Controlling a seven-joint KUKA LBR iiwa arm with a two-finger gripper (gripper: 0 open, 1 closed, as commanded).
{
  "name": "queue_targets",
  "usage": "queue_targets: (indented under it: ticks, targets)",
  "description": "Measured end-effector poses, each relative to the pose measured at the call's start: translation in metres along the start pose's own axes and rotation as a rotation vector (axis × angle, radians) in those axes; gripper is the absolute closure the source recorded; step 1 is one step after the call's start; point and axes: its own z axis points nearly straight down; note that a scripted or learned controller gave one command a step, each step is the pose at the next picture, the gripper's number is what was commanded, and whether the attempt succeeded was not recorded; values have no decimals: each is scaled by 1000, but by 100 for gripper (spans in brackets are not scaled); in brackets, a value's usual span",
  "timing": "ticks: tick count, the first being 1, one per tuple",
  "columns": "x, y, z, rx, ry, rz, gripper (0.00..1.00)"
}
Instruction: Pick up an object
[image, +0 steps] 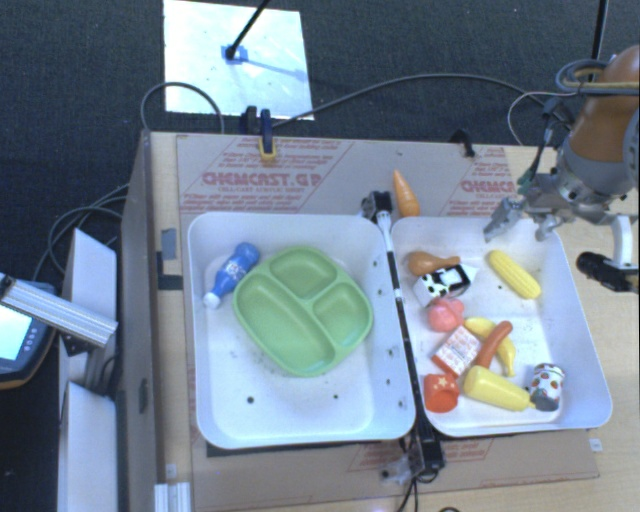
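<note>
My gripper (521, 222) hangs open over the far right corner of the right bin (585, 345), with nothing between its fingers. Just below it in that bin lies a yellow corn cob (513, 274). Further left are a chicken drumstick (430, 263) and a black-and-white cow toy (441, 284). Toward the front lie a pink peach (446, 315), a banana (500, 338) with a red sausage (492, 344) across it, a red-and-white carton (457, 350), a red tomato (441, 392), a yellow pepper (495, 390) and a small grey figure (546, 386).
The left bin (215, 400) holds a green divided plate (303, 310) and a blue bottle (230, 272). An orange carrot (405, 193) lies on the cardboard behind the bins, by the divider. Cables run across the back of the bench.
</note>
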Motion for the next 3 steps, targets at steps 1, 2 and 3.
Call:
queue_targets:
  ticks: [1,2,3]
  targets:
    - [-30,4,42,1,-1,1,0]
    - [-28,-10,75,0,0,1,0]
    - [-28,-8,63,-4,-2,-2,100]
